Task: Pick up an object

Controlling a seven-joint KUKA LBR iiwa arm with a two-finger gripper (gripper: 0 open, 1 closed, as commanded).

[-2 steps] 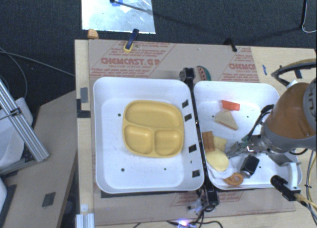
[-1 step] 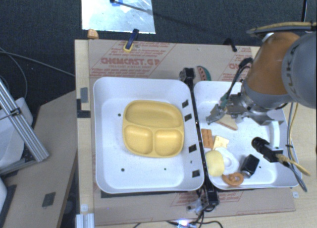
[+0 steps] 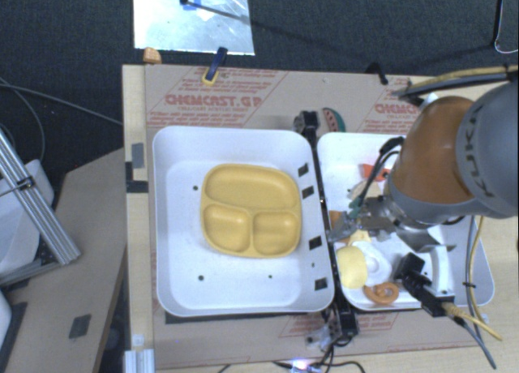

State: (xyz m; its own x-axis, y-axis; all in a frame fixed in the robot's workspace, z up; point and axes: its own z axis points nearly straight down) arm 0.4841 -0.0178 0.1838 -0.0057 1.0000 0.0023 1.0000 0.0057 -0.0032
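While the grey arm's gripper [image 3: 354,219] hangs low over the right white bin [image 3: 345,152] | left white bin [image 3: 174,225]: yellow three-compartment plastic tray [image 3: 250,207] | right bin: pale yellow rounded object [image 3: 351,267], orange ring-shaped piece [image 3: 381,292] beside it, under gripper

Grey arm [image 3: 495,152], orange band [image 3: 434,152], black cables [image 3: 381,156]

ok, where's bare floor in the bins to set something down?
Left bin: bare white floor all round the yellow tray, widest along the near edge and the left wall. Right bin: crowded, with the arm over it and a yellow piece and an orange ring near the front; a small bare patch shows at its far-left corner.
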